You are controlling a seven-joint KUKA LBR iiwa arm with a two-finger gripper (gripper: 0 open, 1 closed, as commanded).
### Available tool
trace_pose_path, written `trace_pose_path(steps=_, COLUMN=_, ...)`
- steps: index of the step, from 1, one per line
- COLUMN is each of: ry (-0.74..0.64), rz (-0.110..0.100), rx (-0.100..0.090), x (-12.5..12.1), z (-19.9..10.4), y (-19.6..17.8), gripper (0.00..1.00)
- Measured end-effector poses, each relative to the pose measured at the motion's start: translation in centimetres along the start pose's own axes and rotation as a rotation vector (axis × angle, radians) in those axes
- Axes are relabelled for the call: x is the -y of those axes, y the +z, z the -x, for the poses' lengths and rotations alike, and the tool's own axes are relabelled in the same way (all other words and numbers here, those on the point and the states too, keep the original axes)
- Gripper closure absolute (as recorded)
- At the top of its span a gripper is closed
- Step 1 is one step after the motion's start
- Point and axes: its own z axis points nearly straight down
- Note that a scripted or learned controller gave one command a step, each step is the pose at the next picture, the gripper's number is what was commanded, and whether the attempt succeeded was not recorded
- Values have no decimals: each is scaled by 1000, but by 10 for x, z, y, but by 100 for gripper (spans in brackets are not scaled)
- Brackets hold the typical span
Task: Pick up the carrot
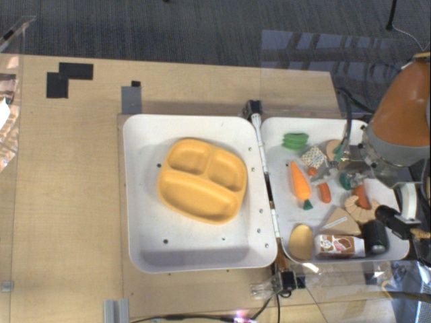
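The carrot, orange with a small green tip at its near end, lies lengthwise in the left part of the right bin. My gripper hangs over the middle of that bin, a short way to the right of the carrot and apart from it. A small red-orange piece lies between the two. The arm's orange band and grey wrist cover the bin's right side.
The left bin holds a yellow divided plate. Around the carrot in the right bin are a green item, a patterned cube, tan wedges, a lying bottle and a yellow rounded item.
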Motion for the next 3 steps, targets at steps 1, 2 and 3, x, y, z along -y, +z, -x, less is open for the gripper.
trace_pose_path(steps=1, ry=8, rz=12, rx=2, x=-40, z=-1, y=113, gripper=0)
trace_pose_path(steps=2, ry=5, rz=16, rx=0, x=-42, z=-3, y=102, gripper=100)
trace_pose_path(steps=3, ry=-151, rz=6, rx=0, x=-22, z=-53, y=15, gripper=100)
